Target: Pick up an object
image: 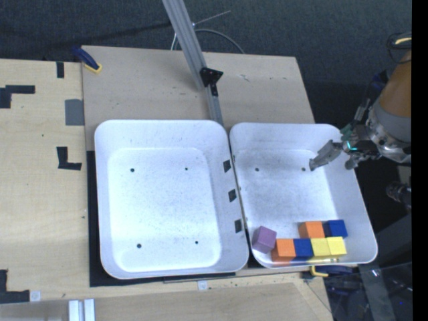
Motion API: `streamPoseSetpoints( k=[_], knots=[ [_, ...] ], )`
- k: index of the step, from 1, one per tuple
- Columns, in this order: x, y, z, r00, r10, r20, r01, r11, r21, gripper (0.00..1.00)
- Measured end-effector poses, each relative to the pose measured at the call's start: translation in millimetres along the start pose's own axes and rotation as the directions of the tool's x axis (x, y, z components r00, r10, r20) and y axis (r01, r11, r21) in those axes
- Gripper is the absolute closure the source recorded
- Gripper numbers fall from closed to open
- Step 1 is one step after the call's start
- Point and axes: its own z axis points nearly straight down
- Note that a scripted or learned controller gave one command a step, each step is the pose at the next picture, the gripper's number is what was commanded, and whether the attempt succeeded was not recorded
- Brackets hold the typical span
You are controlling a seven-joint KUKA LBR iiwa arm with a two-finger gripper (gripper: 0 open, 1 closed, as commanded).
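Along the right bin's [294, 139] near wall I count seven blocks packed tight: purple [265, 237], two orange [285, 247], two blue [303, 247], two yellow [320, 247]. My gripper [328, 154] hangs over the bin's far right side, well apart from them, holding nothing; whether it is spread I cannot tell. Risk as I judge it: blocks touching each other and the wall leave no gap, so a grab may slip off. Left bin [160, 129] sits alongside.

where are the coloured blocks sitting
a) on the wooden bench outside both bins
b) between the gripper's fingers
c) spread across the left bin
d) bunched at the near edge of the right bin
d: the purple block, orange blocks, blue blocks and yellow blocks cluster along the near edge of the right bin, apart from the gripper.
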Motion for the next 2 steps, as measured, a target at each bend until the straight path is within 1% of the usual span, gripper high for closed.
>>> streamPoseSetpoints(
  k=[1, 2],
  knots=[
    [-29.8, 49.7, -145.2, 1.000, -0.001, 0.005, 0.001, 1.000, -0.011, 0.00],
    [-21.6, 83.2, -45.4, 1.000, -0.001, -0.001, 0.001, 1.000, 0.007, 0.00]
  ],
)
